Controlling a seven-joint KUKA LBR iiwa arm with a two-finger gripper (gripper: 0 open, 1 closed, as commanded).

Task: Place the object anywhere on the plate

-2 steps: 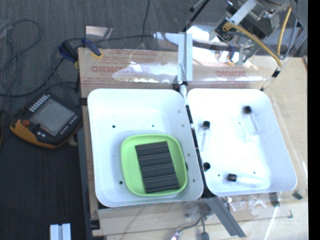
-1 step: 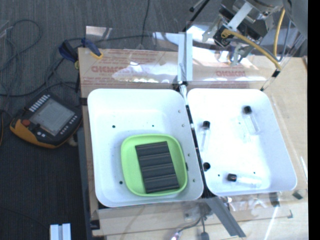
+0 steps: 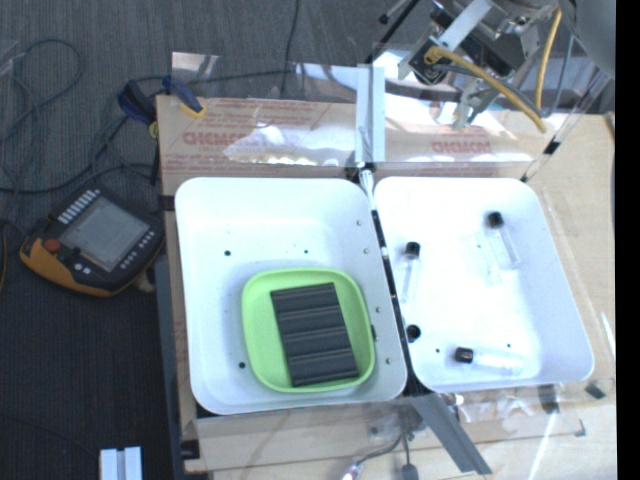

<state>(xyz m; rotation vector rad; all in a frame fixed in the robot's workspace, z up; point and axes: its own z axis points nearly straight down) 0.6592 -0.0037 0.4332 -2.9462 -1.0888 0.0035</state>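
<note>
- A grey block (image 3: 315, 333) is seen lying on the plate (image 3: 258, 303).
- The gripper (image 3: 468, 106) is held well behind the plate; its state cannot be told.
- Red print on the cardboard (image 3: 250, 128) behind the plate cannot be read.

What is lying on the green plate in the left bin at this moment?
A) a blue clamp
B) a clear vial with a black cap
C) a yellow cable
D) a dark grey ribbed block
D: a dark grey ribbed block lies flat on the green plate, while the clear vials lie in the right bin.
</note>
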